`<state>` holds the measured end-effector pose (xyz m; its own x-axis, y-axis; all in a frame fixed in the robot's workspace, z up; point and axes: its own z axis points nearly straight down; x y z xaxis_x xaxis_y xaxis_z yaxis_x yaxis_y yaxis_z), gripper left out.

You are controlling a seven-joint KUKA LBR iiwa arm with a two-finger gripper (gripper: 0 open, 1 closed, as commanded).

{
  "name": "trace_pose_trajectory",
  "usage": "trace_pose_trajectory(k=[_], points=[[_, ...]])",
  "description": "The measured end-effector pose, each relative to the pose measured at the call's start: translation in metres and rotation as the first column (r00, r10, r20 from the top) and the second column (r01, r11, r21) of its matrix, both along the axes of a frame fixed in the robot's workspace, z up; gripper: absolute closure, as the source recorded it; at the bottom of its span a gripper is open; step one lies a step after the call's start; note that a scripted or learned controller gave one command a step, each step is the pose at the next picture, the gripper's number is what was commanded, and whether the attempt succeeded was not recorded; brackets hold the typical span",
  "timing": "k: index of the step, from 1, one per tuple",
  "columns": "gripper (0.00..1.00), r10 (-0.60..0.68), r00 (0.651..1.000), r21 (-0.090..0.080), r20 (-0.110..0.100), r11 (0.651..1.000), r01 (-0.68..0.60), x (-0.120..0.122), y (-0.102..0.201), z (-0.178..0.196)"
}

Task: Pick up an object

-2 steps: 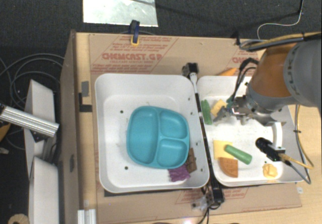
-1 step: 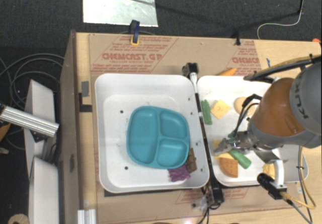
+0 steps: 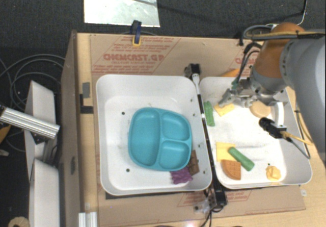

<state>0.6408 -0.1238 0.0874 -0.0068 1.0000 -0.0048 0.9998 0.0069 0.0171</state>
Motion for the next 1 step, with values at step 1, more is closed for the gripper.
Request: trace_pose_trajectory(k=[1], points=[[0.0, -0.014, 1.0, 0.004, -0.024, 1.0, 0.014, -0.1043, -0.0483, -0.0036]])
